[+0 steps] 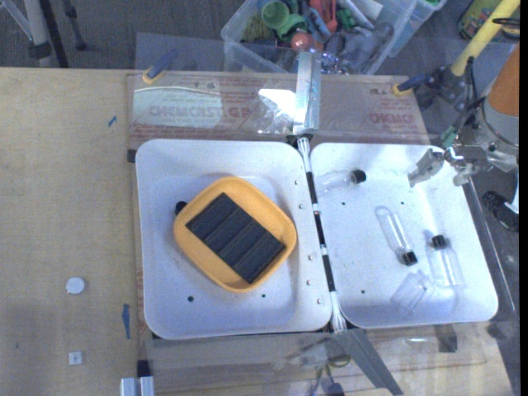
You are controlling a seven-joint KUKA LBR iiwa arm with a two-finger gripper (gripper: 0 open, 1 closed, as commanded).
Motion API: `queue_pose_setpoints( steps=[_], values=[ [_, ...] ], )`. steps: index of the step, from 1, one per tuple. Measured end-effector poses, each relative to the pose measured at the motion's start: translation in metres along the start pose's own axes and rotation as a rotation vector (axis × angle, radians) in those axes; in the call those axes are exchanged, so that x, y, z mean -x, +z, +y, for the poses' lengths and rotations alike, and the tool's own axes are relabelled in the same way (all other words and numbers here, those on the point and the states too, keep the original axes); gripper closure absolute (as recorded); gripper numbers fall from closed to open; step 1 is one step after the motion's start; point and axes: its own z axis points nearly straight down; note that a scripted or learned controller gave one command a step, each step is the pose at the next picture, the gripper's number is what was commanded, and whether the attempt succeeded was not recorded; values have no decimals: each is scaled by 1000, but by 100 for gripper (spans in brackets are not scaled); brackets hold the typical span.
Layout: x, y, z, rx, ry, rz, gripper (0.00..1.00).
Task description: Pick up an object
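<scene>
A yellow rounded-square pad with black slats (235,233) lies tilted in the left bin (157,304), with a small black item (180,208) peeking out at its upper left edge. In the right bin (363,304) lie three clear plastic tubes with black caps: one near the top left (338,179), one in the middle (395,233), one to the right (444,258). A further clear piece (412,288) rests near the front. My gripper (429,166) hangs over the right bin's upper right corner, apart from the tubes, with nothing seen in it.
A clear tub of colourful toys (330,11) stands behind the bins. A metal strip (307,97) runs along the divider between the bins at the back. Wooden bench (66,180) stretches to the left with a small white disc (75,285).
</scene>
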Motion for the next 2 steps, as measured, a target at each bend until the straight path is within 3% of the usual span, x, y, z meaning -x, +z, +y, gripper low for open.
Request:
queue_pose_setpoints(
  steps=[1, 2],
  values=[
    [-31, 113, -15, 8, -150, -3, 0],
    [-17, 112, -98, 6, -179, 1, 0]
  ],
)
